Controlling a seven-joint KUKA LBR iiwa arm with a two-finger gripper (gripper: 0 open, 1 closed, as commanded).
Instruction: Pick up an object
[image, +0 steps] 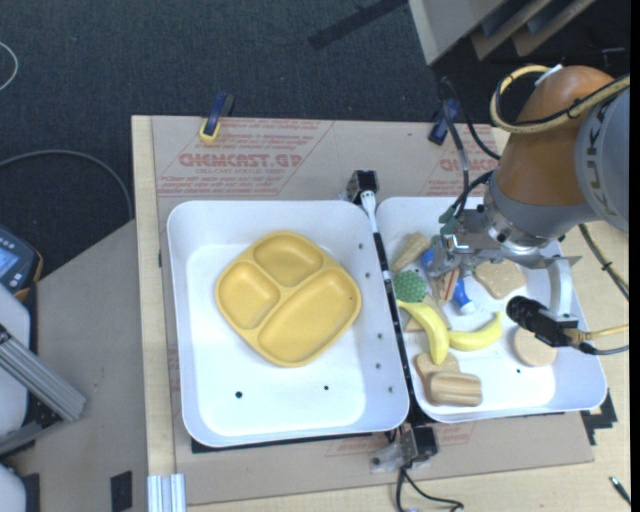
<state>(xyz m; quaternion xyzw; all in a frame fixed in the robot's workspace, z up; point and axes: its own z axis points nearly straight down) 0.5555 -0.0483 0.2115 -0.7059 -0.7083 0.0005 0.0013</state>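
From the camera view above the worktop (150, 300), we find the gripper (452, 262) low over the right bin (590, 385), amid a cluster of small toys near the bin's upper middle. Whether it is clenched or released we cannot tell, since the wrist and orange band hide its tip.

The nearest candidates lie just below and to the left of it: a green round piece (409, 286), and beyond that a yellow banana (447, 335) whose long curve runs from upper left down toward the right. A tan bread-like block (450, 386) sits further down, well apart.

The left bin (190, 330) holds a yellow divided plate (288, 298), far from the gripper.

We judge nothing is lifted yet.
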